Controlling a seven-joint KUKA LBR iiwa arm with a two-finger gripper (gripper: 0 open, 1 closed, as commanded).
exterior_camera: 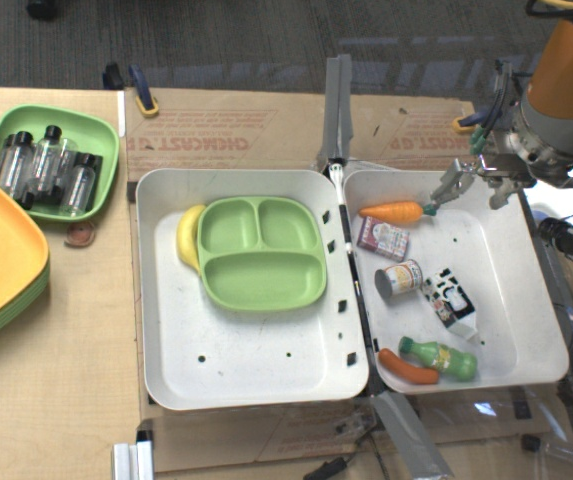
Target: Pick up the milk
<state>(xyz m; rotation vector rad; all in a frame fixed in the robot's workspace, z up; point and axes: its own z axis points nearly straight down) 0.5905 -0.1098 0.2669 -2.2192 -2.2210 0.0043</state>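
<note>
My gripper [474, 180] hangs over right bin [526, 298] far edge, fingers spread, holding nothing. Milk [450, 298], black-and-white carton, lies flat mid-bin beside can [398, 278]. I judge: align fingers across carton's narrow sides, descend clear of can.

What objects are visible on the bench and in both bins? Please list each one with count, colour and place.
divided plate: 1, green, left bin
banana: 1, yellow, left bin, under plate's left edge
carrot: 1, orange, right bin, top
carton: 1, pink-purple, below carrot
can: 1, silver, right bin middle
milk: 1, white and black, right of can
bottle: 1, green, right bin bottom
sausage: 1, red-orange, beside bottle
tray of vials: 1, green, bench left
plates: stack, orange, far left
arm: 1, grey and orange, right
gripper: 1, above right bin's top edge
</note>
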